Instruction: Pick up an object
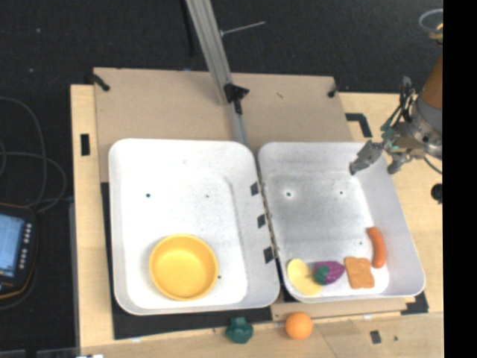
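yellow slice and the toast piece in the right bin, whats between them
In the camera view, a purple and green toy vegetable lies between the yellow slice and the toast piece, along the right bin's near wall.

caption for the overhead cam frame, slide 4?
Gripper open above right bin holding toy food; yellow bowl in left bin.

Bowl [183, 266] in left bin [179, 162]

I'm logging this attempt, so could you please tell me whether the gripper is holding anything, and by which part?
Nothing is held. The gripper hangs open at the right bin's upper right corner, with nothing between its fingers.
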{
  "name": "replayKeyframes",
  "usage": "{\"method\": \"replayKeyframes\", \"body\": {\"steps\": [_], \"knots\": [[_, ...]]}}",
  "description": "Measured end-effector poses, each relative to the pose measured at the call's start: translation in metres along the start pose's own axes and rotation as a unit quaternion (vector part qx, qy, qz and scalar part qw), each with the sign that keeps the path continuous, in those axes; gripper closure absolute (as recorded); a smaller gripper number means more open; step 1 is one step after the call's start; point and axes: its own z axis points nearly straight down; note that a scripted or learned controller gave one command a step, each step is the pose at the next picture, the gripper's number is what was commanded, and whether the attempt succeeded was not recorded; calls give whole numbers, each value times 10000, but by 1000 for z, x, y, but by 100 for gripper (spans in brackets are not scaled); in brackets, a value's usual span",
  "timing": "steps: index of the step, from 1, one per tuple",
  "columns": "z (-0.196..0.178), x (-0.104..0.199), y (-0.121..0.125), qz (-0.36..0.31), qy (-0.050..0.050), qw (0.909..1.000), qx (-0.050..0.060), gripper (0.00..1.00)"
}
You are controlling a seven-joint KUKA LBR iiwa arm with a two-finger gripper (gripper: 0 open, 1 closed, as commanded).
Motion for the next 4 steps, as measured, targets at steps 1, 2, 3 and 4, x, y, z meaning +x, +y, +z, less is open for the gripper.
{"method": "replayKeyframes", "body": {"steps": [1,2,3,4], "knots": [[0,0,0,-4,-3,10000,2,0],[42,-2,-2,14,-1,10000,20,0],[99,6,-8,19,6,10000,31,0],[140,6,-8,28,1,10000,8,0]]}}
